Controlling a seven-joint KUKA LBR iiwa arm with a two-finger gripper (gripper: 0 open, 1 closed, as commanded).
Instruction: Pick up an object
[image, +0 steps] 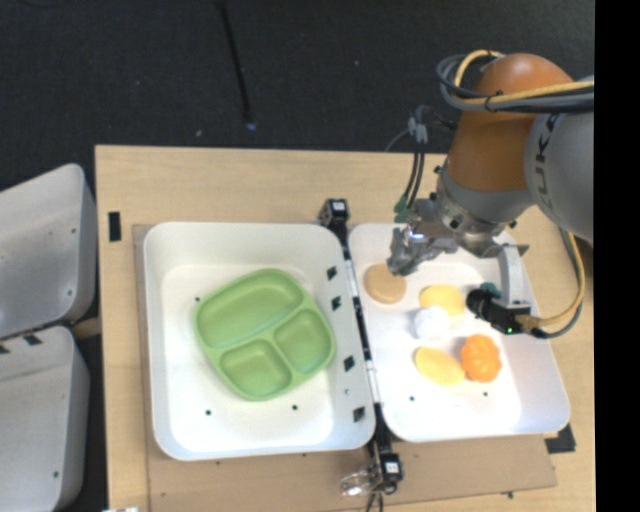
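Note:
In the right bin (530, 400) lie a tan round disc (385, 286), a yellow piece (441, 297), a small white piece (432, 322), another yellow piece (438, 365) and an orange fruit-like piece (481, 357). My gripper (403, 258) hangs over the bin's far left part, its tips just above the tan disc's far edge. Nothing shows between its fingers, and their spacing is too hard to make out.
The left bin (170, 400) holds a green three-compartment tray (264, 332). A raised divider with black clips (355, 330) runs between the two bins. Bare white floor lies along the right bin's near edge.

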